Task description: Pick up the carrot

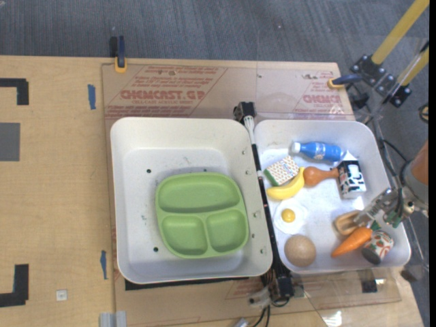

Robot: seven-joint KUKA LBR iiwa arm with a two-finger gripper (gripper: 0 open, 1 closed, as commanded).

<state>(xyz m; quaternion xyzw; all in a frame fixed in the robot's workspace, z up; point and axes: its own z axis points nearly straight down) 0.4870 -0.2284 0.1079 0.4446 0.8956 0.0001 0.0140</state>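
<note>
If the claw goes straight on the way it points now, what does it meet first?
Most likely the carrot: the claw points down and leftward in the camera view, just above the carrot's thick end. Depth is unclear, so it might graze the brown item beside it.

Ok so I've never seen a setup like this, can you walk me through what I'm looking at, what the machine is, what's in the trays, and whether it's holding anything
This is one picture from a camera fixed above a workbench, looking down at a slant. Two shallow white bins sit side by side. The left bin holds a green divided plate. The right bin holds toy food: a carrot, a banana, a fried egg, a round brown piece, a blue bottle, a small black-and-white carton and a few more bits. The machine is a robot arm reaching in from the right; its metal hand is low over the right bin, just above the carrot. I can't make out whether it is gripping anything, and the carrot looks to be lying in the bin.
</note>
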